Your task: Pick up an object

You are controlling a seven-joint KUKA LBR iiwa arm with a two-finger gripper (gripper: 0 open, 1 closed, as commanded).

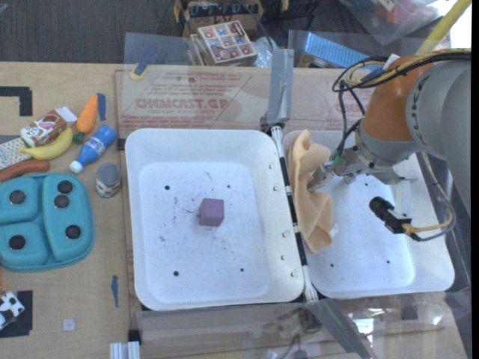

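Left bin: a shallow white tray on the counter, holding a small purple cube near its middle, standing free.
Right bin: touching the left bin along one edge; a tan cloth lay draped down its left side, partly over the rim.
Gripper: at the upper part of the cloth, fingers apparently pinched on a fold of it, though the grip was small and hard to make out.
Arm: grey with an orange band, reaching in over the right bin.
Left of the bins: a teal tray, a banana, a carrot and a small bottle.
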